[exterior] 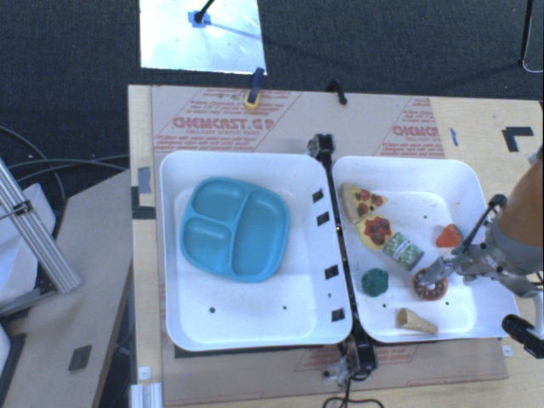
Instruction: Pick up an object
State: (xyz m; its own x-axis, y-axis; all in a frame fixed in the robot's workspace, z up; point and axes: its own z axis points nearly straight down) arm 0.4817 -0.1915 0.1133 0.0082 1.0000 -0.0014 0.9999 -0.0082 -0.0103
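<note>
The right white bin (399, 165) holds several small objects. My gripper (436, 272) reaches in from the right and hangs at the upper edge of a brown ring-shaped donut (430, 291), partly covering it. Whether it touches the donut is unclear. A red-orange piece (449, 237) lies just above the gripper. To its left lie a green-and-white can (402, 250) and a dark green lump (375, 282). Two pizza slices (375, 229) lie at the bin's upper left. A tan wedge (416, 320) rests near the front wall.
The left white bin (246, 158) holds a blue divided plate (235, 229). A black divider with clips (333, 228) runs between the bins. A yellow-and-blue tool (253, 92) lies on the board behind them.
</note>
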